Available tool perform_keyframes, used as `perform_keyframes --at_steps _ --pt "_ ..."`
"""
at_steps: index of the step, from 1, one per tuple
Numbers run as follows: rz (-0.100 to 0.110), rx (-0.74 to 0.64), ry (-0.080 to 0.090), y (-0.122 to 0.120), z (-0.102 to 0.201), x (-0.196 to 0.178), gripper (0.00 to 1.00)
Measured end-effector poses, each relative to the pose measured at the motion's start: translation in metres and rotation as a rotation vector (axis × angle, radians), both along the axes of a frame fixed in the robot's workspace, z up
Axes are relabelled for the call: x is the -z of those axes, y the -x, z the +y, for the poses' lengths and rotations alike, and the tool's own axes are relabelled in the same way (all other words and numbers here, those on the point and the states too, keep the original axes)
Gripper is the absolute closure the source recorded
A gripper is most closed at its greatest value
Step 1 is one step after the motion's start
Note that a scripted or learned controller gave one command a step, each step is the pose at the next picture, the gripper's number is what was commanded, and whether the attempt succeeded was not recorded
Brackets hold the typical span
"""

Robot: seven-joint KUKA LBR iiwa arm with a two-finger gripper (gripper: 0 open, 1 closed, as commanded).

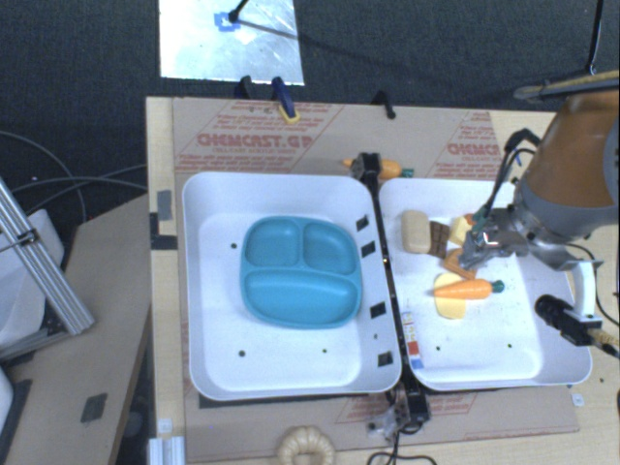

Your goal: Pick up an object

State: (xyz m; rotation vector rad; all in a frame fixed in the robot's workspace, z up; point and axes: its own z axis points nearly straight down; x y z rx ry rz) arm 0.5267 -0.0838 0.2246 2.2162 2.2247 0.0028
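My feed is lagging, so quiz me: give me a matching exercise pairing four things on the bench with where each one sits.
Things:
1. blue plate
2. carrot
3. bread slice
4. claw

Places:
A. right bin, upper left part
B. middle of the left bin
C. over the right bin, just above the carrot
D. right bin, lying on its side beside a yellow piece

Pairs: 1-B, 2-D, 3-A, 4-C

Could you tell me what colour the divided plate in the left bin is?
The divided plate is light blue, seen in the camera view.
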Motion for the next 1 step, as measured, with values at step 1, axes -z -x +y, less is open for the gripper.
perform_keyframes --at_steps 1 --pt "-0.001 -0.005 -0.001 -0.0293 0.0459 0.0100 1.00"
